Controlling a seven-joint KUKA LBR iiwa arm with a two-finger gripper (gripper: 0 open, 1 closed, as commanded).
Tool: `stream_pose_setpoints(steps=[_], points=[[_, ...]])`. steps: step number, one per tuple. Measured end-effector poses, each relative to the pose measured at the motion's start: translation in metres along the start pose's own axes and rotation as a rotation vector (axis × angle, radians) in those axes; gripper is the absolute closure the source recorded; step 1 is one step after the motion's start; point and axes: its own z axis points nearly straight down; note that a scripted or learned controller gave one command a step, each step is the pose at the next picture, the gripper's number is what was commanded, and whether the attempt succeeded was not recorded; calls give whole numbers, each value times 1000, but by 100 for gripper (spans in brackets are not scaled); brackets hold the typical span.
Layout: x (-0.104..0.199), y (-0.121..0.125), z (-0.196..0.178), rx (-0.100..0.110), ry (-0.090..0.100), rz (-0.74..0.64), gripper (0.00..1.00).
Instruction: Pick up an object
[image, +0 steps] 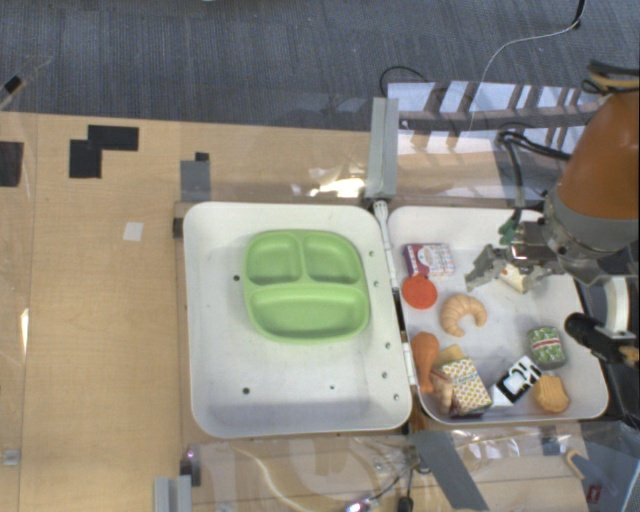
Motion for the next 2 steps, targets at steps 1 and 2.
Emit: stream_pose_setpoints(steps=[1, 2], points=[[-35, 17, 150, -3, 0, 88, 0], [-34, 18, 142, -2, 2, 88, 100]])
